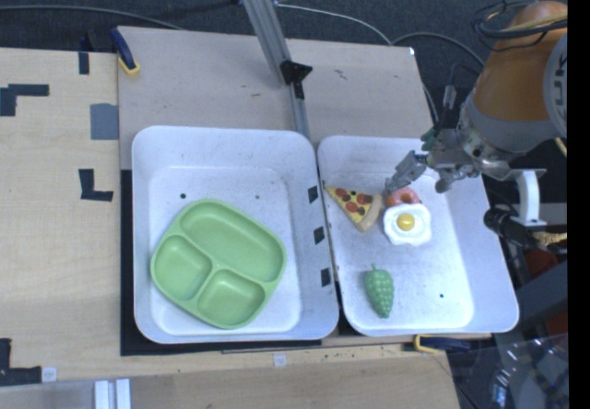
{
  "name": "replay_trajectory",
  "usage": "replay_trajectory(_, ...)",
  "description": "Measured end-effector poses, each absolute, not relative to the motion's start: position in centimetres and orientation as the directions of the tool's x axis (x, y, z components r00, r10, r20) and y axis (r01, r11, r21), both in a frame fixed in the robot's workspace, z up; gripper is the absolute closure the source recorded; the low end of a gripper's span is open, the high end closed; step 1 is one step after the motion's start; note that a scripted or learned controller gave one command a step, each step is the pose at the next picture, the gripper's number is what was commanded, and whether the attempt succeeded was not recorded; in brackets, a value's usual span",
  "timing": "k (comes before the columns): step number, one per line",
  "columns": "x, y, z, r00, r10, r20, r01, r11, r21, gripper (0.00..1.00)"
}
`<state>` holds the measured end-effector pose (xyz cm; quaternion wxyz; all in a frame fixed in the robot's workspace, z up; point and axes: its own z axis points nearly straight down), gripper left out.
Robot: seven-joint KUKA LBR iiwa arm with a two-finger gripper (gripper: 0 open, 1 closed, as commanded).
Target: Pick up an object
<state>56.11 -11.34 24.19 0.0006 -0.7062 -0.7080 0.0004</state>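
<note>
The gripper (417, 179) hangs over the right bin (461, 301) at about 1 o'clock. Its fingers (403, 174) are parted, with nothing between them, above a red object (402, 196) that touches the fried egg (407, 224). A pizza slice (354, 205) lies at the egg's 9 o'clock, green grapes (378, 289) at its 6 o'clock. The left bin (147, 158) holds a green divided tray (218, 262).
</note>
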Motion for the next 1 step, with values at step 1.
replay_trajectory(1, 56.10, -11.35, 24.19, -0.002, 1.000, 0.000, 1.000, 0.002, -0.001, 0.00)
